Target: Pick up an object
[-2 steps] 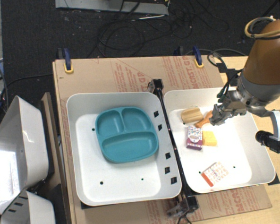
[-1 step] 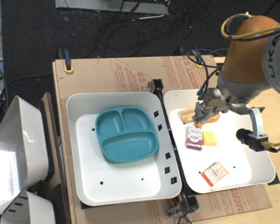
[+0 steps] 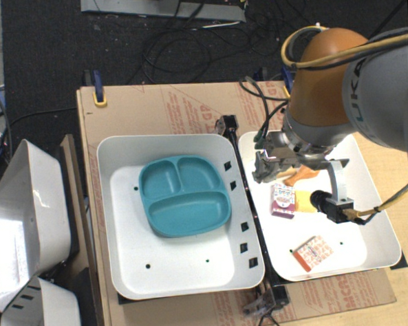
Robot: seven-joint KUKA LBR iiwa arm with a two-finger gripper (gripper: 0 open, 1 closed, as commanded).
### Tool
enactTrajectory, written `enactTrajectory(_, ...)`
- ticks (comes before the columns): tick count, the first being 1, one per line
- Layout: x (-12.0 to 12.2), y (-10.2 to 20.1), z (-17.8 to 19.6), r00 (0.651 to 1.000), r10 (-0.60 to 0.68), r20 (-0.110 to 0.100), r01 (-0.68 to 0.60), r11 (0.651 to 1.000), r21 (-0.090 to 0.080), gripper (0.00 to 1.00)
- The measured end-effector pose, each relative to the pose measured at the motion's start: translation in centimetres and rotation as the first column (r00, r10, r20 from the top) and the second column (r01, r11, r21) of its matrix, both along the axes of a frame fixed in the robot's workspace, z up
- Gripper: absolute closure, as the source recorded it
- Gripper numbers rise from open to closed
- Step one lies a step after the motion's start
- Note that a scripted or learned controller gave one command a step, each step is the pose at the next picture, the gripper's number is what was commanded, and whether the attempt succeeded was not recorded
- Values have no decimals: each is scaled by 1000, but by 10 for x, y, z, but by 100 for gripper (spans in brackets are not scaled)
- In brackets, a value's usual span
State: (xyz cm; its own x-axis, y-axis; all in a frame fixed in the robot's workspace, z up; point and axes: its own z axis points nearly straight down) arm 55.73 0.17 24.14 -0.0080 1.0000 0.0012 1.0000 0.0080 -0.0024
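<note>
The arm (image 3: 337,89) hides part of the right bin (image 3: 375,252). The gripper (image 3: 276,163) hangs over the bin's left side; its opening can't be told. A purple packet (image 3: 283,201) lies just below it, perhaps touching.

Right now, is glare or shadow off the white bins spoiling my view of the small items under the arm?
In the camera view, light is even and focus sharp: the teal tray in the left bin reads cleanly, with mild glare on the white floor. In the right bin, the arm covers part of the orange item; the purple packet and red-patterned box stay clear.
</note>
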Motion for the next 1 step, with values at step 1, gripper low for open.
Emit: enactTrajectory(1, 8, 58, 5, 1000, 2, 4, -2, 1000, 0, 100)
